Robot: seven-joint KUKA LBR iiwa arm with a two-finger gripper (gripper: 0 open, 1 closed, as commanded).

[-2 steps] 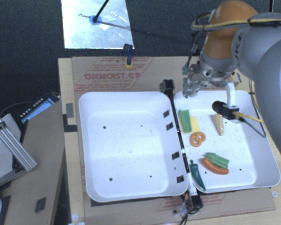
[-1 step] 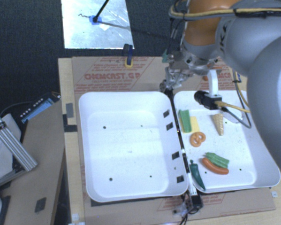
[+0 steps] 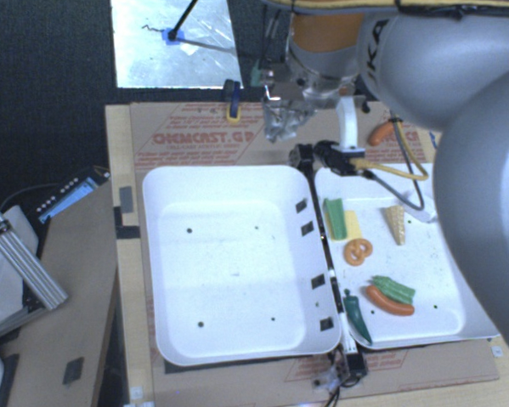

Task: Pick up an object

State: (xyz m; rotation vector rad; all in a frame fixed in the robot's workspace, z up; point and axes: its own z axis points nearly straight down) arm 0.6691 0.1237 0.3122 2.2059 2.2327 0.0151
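Above the bench's far edge, at about twelve o'clock from the two bins, the gripper (image 3: 280,125) hung over the printed cardboard, well apart from every toy. Whether the pincer was released or clenched could not be told (it showed as a blurred metallic cluster under the wrist), and nothing was seen grasped in it.

The left bin (image 3: 236,344) held nothing to pick. All the candidates lay in the right bin (image 3: 439,316): a green-and-yellow piece (image 3: 339,219) at eleven o'clock in it, a waffle cone (image 3: 396,223) at one o'clock, a pretzel (image 3: 357,251) near the centre, a hot dog with green on top (image 3: 390,296) at six o'clock, and a green pepper (image 3: 355,315) at seven o'clock by the dividing wall.

By that showing, the pick seemed not yet made: choosing, descending, closing and lifting all remained.
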